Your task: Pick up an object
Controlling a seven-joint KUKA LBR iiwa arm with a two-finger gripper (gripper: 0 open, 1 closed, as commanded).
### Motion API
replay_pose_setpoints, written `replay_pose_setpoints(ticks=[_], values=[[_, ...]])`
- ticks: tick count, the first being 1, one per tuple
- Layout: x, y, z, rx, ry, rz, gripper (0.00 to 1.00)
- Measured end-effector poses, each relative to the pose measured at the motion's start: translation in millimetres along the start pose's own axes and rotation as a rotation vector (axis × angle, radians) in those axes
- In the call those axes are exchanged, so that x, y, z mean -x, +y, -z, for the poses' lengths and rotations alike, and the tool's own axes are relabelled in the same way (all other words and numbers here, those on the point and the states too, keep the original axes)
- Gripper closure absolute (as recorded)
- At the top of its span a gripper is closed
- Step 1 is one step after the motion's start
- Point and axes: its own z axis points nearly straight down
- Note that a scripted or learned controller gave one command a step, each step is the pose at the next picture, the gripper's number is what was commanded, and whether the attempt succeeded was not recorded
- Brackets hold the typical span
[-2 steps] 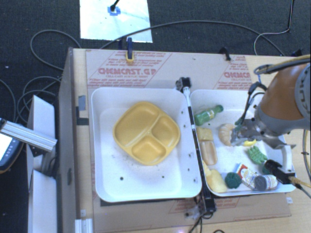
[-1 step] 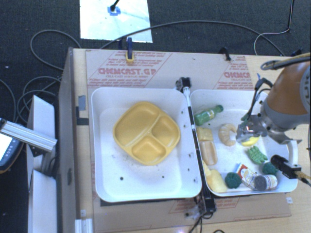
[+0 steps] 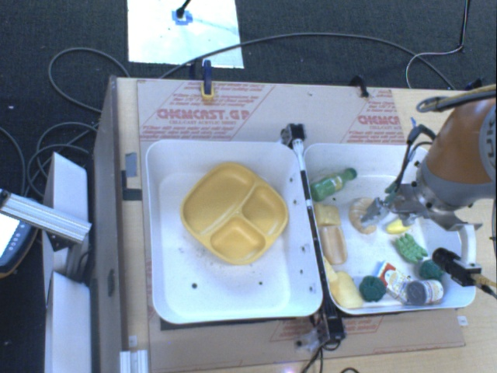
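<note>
A: Two white bins, side by side. Left bin (image 3: 175,286), centre of frame: one yellow divided tray (image 3: 234,212), three compartments, lying flat and turned on the diagonal.

B: And the right bin (image 3: 365,158)?

A: Mixed small goods, crowded toward its lower half. Upper left of that bin: green bottle (image 3: 333,183) on its side. Along the left wall: pale bread-like pieces (image 3: 332,235), then a yellow wedge (image 3: 345,291) at the lower corner. Lower edge: dark green ball (image 3: 373,287), red-and-white packet (image 3: 387,272), grey-capped can (image 3: 424,291) on its side. Right of centre: green ridged toy (image 3: 409,247), small yellow piece (image 3: 398,227).

B: The arm?

A: Enters from the right of frame, orange band uppermost. Gripper (image 3: 376,212) is low over the middle of the right bin, above a tan round item (image 3: 360,210); nothing is visible between its tips, and whether they stand wide or narrow I cannot tell.

B: Likely target?

A: Judged: the tan round item, being directly beneath. It has some clear floor around it, which probably suits a straight descent; the yellow piece just beside could be nudged.
</note>
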Motion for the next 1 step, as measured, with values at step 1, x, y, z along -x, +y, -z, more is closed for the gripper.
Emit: replay_pose_setpoints(ticks=[1], values=[[-1.1, -51.1, -64.6, -0.001, 0.0, 0.0, 0.0]])
